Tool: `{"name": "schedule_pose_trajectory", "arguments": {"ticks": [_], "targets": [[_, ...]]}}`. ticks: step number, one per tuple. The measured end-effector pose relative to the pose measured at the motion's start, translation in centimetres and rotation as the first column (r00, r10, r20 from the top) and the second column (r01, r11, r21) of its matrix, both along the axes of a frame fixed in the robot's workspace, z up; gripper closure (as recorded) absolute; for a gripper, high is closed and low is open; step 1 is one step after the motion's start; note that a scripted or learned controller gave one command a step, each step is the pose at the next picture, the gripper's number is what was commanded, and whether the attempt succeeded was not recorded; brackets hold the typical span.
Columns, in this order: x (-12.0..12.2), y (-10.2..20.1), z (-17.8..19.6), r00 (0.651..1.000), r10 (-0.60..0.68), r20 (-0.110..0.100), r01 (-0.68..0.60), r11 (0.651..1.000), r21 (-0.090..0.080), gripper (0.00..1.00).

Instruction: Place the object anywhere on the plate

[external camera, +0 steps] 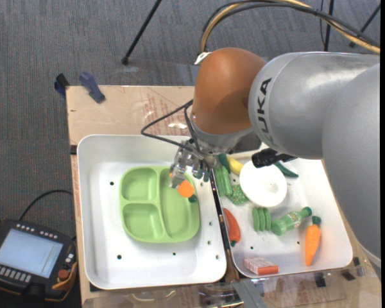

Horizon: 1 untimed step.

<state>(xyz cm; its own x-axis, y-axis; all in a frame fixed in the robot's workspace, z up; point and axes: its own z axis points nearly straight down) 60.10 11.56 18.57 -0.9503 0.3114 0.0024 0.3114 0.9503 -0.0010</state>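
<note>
The arm (308, 101) fills the upper right, a fat grey body with an orange band bulging over the middle of the desk (115, 111). Under it sit two white bins side by side, the left bin (96, 236) carrying a green plate (144, 207) split into three compartments, the right bin (333, 236) crowded with toy food. At the lower left, off the desk, a pendant (25, 255) with a lit screen lies on the floor. In the right bin a white disc (264, 186) sits near the top, with a green bottle (290, 221) lying on its side below it and an orange carrot (312, 241) just beside that, leaves up. A red pepper (231, 226) lies along the bin's left wall, a ribbed green piece (261, 219) between it and the bottle, and a long green vegetable (224, 180) runs up the wall under the wrist, a bit of yellow (234, 166) near its top. A small pink box (260, 265) rests near the front edge. The claw (183, 179) hangs over the plate's big right compartment at its upper end, clenched on a small orange piece (187, 188) with a green tip, which shows between the fingers just above the plate; whether it touches the plate I cannot tell.
</note>
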Motion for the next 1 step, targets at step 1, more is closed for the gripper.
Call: {"name": "schedule_pose_trajectory", "arguments": {"ticks": [1], "targets": [[0.05,0.02,0.11,1.0,0.0,0.002,0.0,1.0,0.0,0.0]]}}
